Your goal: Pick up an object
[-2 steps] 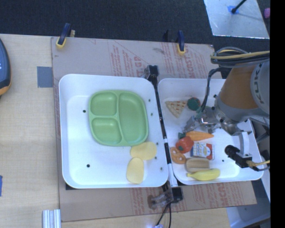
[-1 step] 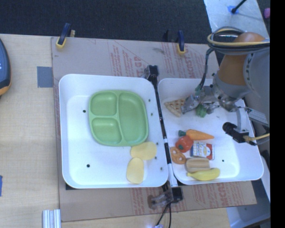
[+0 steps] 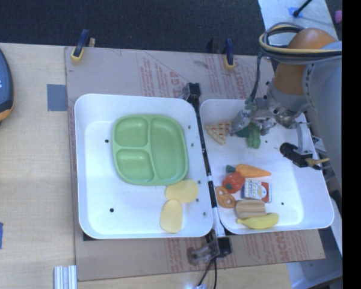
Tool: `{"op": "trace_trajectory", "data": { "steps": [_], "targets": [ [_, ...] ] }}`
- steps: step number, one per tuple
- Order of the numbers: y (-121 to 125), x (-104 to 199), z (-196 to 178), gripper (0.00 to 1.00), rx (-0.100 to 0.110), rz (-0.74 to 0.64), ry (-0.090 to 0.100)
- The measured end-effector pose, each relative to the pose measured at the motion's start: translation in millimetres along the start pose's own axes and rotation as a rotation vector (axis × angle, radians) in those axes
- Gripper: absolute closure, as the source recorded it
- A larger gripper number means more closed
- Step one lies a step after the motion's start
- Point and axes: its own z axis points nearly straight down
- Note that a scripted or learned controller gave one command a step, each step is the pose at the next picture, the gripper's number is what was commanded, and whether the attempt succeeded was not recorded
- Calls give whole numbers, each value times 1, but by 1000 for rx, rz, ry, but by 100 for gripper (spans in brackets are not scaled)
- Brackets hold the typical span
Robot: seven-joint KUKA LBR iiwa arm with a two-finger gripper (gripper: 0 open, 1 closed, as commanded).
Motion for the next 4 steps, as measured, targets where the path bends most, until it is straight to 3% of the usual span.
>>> {"op": "trace_trajectory", "data": {
  "steps": [1, 2, 3, 4],
  "targets": [
    [0, -1, -11, 100, -1, -1, 0],
    [-27, 73, -106, 100, -17, -2, 5],
    [-28, 68, -100, 0, -9, 3, 2],
    [-10, 27, 3, 0, -9, 6, 3]
  ]
}}
